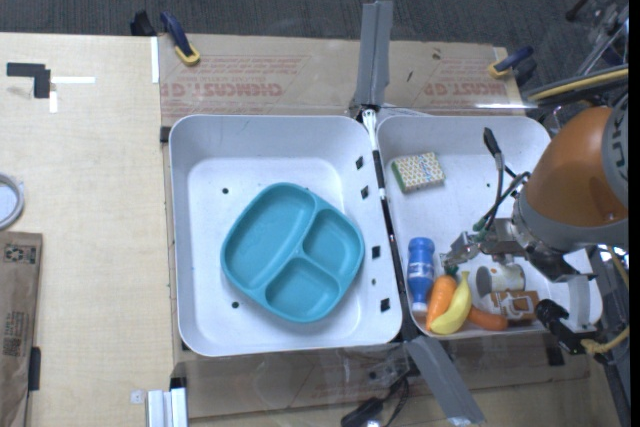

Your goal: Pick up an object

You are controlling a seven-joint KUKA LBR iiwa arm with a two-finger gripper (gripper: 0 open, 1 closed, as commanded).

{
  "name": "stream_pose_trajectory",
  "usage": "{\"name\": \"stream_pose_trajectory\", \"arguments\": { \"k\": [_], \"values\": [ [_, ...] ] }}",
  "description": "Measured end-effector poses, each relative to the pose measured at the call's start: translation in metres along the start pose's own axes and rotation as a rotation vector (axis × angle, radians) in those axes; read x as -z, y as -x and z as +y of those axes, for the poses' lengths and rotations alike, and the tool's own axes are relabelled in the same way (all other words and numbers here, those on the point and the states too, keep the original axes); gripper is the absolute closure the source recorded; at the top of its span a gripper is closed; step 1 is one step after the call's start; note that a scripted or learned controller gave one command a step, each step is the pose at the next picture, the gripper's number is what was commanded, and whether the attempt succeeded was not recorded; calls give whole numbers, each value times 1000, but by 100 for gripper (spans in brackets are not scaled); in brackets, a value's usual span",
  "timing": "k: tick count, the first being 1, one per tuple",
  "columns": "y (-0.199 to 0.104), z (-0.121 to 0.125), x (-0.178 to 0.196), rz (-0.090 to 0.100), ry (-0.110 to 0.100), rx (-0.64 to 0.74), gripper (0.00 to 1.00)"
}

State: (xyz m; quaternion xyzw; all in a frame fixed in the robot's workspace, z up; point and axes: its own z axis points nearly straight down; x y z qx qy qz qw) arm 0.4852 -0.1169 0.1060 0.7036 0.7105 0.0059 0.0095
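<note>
Several candidate objects are crowded in the lower right of the frame, in the right bin [520, 130]: blue bottle [421, 265], banana [455, 307], carrot [441, 295]. The gripper [468, 250] hangs just above this cluster; whether the jaws are open or closed cannot be told. A single item at the cluster's edge should be targeted, with the jaws centred to avoid neighbours.

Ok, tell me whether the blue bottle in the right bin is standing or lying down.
Lying down. The blue bottle rests on its side along the right bin's left wall, white cap toward the banana.
</note>
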Motion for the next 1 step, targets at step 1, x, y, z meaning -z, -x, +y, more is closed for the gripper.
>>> {"name": "stream_pose_trajectory", "arguments": {
  "k": [1],
  "values": [
    [-18, -4, -10, -3, -8, 84, 0]
  ]
}}
